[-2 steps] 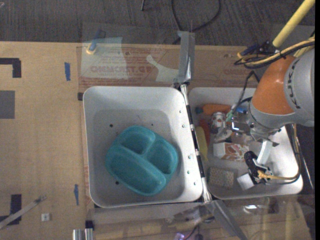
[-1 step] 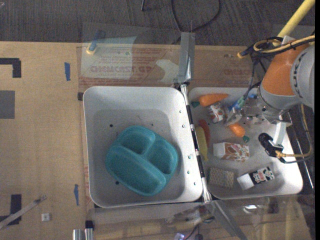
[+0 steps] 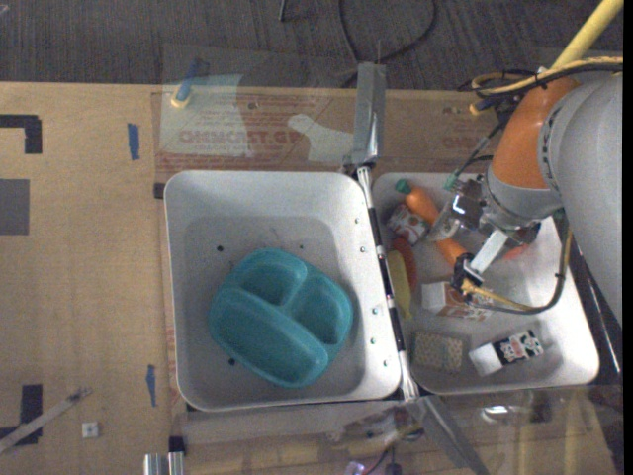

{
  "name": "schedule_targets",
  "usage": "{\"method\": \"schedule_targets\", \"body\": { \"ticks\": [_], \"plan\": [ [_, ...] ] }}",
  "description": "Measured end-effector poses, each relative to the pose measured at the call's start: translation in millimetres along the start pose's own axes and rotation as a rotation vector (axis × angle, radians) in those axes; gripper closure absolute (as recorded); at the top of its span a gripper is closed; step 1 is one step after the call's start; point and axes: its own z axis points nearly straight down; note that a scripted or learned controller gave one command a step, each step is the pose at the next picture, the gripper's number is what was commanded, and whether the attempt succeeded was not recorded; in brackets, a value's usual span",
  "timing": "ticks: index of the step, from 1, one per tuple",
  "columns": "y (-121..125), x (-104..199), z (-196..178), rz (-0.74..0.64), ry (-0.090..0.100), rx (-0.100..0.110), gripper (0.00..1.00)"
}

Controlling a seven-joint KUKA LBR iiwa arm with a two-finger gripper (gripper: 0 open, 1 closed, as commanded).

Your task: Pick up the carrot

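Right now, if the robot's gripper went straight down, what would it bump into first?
Probably the small orange piece just under the gripper in the right bin; from above, depth is hard to judge.

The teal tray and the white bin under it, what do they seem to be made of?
Teal tray: likely moulded plastic, smooth and slightly glossy, with rounded compartment ridges. White bin: probably plastic too, matte, with rounded corners; painted metal cannot be excluded.

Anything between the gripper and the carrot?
Nothing visible. The carrot lies uncovered near the right bin's far left corner, the gripper just to its right. A red-and-white packet close beside the carrot might crowd the grasp.
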Motion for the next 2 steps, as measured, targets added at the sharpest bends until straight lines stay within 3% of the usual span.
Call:
{"method": "schedule_targets", "body": {
  "ticks": [1,2],
  "plan": [
    [-0.3,1.5,-9.8,-0.003,-0.001,0.0,1.0],
    [-16.9,-12.4,-16.0,0.087,0.0,0.003,1.0]
  ]
}}
